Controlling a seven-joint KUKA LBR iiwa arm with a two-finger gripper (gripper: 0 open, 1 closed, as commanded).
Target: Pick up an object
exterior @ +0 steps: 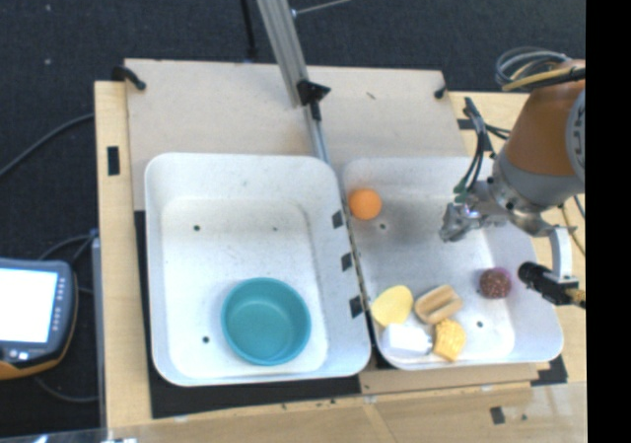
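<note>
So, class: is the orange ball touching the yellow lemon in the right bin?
Apart. The camera view shows the orange ball near the bin's upper left corner and the lemon well below it, with bare white bin floor between them.

An orange ball [365, 204] sits alone near the upper left corner of the right bin [414, 180], close to the divide between the two bins. Along that bin's front edge, four items cluster together: a yellow rounded piece [392, 305], a tan bread-like roll [438, 303], a white block [407, 339] and a yellow-orange waffled chunk [451, 339] (all touching or nearly so). A dark reddish berry-like lump [495, 282] lies apart, to their right. A teal bowl [265, 321] stands upright in the left bin [177, 194].
</note>
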